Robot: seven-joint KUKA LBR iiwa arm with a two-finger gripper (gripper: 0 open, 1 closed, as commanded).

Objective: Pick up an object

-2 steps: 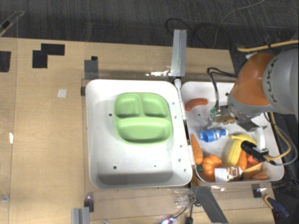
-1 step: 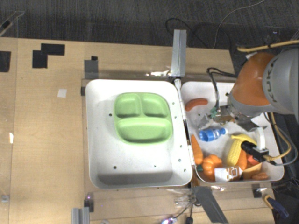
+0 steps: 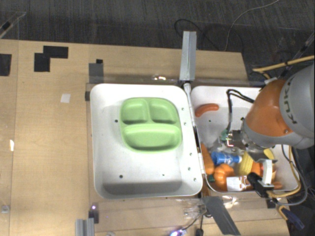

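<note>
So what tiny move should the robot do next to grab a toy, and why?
Probably lower straight down a little. The grey arm with the orange band hangs over the right white bin, just above a crowded heap with a blue plastic bottle and a round orange toy. Its hand is hidden under the wrist, so I can't tell if anything is gripped.

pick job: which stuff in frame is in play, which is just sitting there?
In play:
- gripper, low in the right bin
- toy pile beneath it: blue bottle, orange fruit, corn cob
- hot dog, apart

Just sitting:
- green divided plate
- left bin
</note>
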